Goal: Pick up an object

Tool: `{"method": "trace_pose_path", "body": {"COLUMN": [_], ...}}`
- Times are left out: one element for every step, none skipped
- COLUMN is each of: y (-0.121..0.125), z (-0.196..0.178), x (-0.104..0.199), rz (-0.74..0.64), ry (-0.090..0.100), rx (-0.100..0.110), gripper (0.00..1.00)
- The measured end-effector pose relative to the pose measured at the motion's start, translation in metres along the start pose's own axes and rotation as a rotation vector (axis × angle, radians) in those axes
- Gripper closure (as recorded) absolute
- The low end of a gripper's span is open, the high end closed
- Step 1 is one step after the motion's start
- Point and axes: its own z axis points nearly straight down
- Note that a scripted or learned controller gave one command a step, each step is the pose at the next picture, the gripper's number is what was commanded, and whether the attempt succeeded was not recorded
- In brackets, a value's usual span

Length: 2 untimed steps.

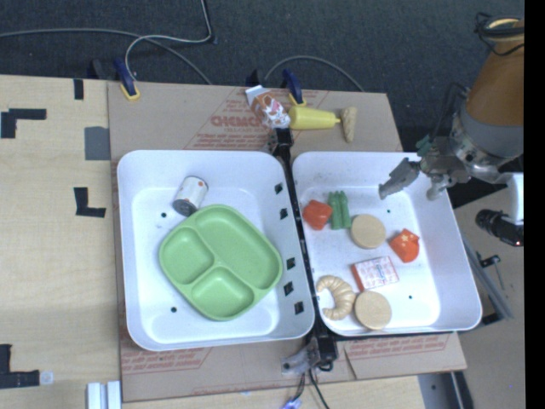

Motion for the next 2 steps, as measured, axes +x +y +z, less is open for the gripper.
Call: {"method": "trace_pose_path", "body": {"y": [0.03, 0.048], "z": [0.116, 0.159], "x": [0.028, 0.033], "rz": [0.0, 0.001], "ry": [0.001, -0.001], "rx": [0.004, -0.001], "gripper": [0.0, 0.0]}}
